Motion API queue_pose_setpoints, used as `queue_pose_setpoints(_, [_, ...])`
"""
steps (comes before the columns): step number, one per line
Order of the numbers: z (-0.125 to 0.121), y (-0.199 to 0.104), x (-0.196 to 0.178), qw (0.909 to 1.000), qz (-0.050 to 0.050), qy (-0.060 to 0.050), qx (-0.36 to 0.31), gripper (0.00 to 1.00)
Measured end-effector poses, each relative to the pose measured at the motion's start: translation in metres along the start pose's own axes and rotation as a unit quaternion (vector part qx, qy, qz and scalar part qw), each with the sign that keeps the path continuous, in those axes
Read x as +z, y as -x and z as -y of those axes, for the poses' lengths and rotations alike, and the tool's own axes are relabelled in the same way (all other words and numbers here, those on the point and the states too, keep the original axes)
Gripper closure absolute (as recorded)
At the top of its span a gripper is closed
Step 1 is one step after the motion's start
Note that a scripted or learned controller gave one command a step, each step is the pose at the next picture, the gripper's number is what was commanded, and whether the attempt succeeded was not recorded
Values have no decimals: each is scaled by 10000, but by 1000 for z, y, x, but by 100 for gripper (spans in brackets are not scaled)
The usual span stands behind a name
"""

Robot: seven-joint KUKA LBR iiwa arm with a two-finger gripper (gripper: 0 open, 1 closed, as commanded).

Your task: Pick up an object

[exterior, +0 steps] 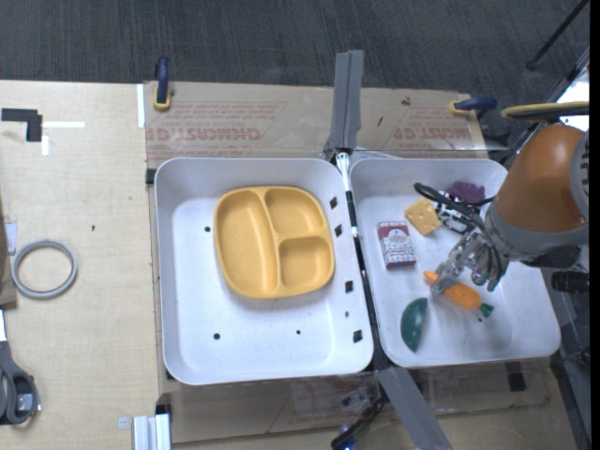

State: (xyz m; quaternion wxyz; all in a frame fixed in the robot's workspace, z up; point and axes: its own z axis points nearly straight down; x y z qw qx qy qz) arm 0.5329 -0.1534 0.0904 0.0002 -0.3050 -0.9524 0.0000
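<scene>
Bench with two white bins, red box label unreadable, fingers' state unclear

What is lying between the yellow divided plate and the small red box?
In the camera view, the raised walls where the two white bins meet lie between the yellow divided plate and the red box, plus bare bin floor.

Grey arm with a broad, rounded orange band above the wrist. Black cable looping off the wrist's far left side. Small metal two-finger gripper at the tip, silvery and dark, with fine detail too small to tell.
</scene>
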Motion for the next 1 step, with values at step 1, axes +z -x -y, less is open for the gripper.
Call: queue_pose_setpoints(1, [-27,-65,-183,9984,8,-6,558,100])
